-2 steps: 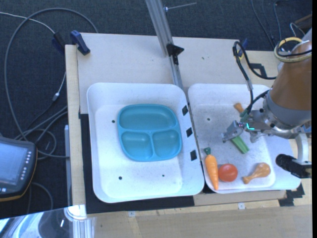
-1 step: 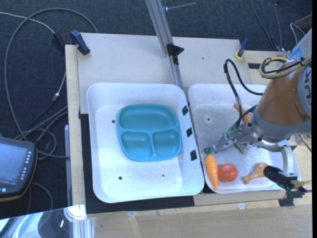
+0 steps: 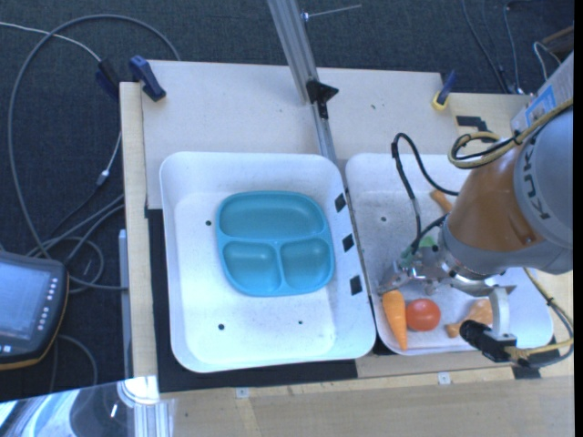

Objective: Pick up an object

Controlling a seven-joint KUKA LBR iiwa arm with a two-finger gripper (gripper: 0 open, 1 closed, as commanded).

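In the right bin [image 3: 373,189], an orange carrot [image 3: 393,318] lies near the front edge with a red tomato [image 3: 422,314] touching its right side. A small orange-yellow piece [image 3: 476,316] lies further right. My gripper [image 3: 413,270] hangs low over the bin, just above and behind the carrot and tomato, and nothing shows in its grasp. Another orange thing [image 3: 441,198] peeks out behind the arm, mostly hidden by it.
The left bin [image 3: 182,244] holds a blue divided plate [image 3: 273,242] in its middle. A metal pole [image 3: 296,35] slants down to the gap between the bins. Black cable [image 3: 407,176] loops over the right bin's back half.
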